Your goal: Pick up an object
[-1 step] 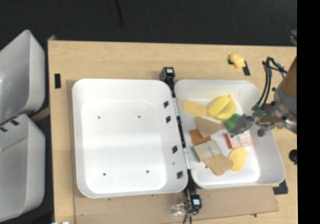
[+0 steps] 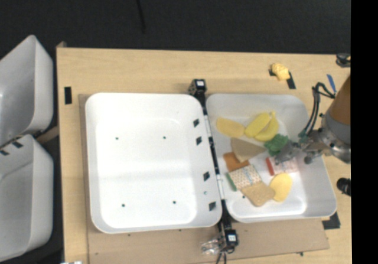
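The right bin (image 2: 316,198) holds a jumble of small items. Among them are a yellow banana-shaped piece (image 2: 263,126), a yellow wedge (image 2: 230,127), a tan slab (image 2: 244,149), a green object (image 2: 276,142) and a red stick (image 2: 270,166). Nearer the front lie an orange piece (image 2: 234,162), a checkered packet (image 2: 245,178), a brown cracker (image 2: 258,195) and a yellow round piece (image 2: 282,186). The arm (image 2: 338,120) reaches in from the right. My gripper (image 2: 294,150) hangs low over the bin's middle right, just right of the green object and above a pale pink item (image 2: 287,166).
The left bin (image 2: 94,156) sits beside the right one, with black clips (image 2: 205,139) along the shared rim. A small yellow object (image 2: 279,71) lies on the wooden bench behind the right bin. White containers (image 2: 20,139) stand at the far left.
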Controlling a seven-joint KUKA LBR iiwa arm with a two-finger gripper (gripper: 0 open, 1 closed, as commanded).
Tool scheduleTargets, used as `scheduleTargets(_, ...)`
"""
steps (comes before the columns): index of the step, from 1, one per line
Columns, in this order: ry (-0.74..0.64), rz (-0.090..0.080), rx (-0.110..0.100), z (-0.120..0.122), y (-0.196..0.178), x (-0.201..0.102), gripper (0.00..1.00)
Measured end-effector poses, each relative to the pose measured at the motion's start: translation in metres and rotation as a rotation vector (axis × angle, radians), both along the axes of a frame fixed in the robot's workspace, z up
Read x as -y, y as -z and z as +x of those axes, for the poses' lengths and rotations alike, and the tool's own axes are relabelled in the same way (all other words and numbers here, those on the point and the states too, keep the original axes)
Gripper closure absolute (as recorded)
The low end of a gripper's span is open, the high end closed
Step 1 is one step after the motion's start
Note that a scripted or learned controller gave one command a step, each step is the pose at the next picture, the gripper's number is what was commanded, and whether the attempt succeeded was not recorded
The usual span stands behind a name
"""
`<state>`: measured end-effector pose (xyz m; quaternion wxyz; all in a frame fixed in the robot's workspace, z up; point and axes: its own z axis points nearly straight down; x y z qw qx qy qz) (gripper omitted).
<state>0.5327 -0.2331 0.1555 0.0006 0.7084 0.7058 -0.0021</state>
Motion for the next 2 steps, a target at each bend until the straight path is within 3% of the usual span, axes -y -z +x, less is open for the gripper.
scheduleTargets(1,-0.004,-0.001,0.025,0.056,0.040,-0.080,0.00)
scheduleTargets(2,0.002,0.006,-0.035,0.132,0.030,-0.087,0.00)
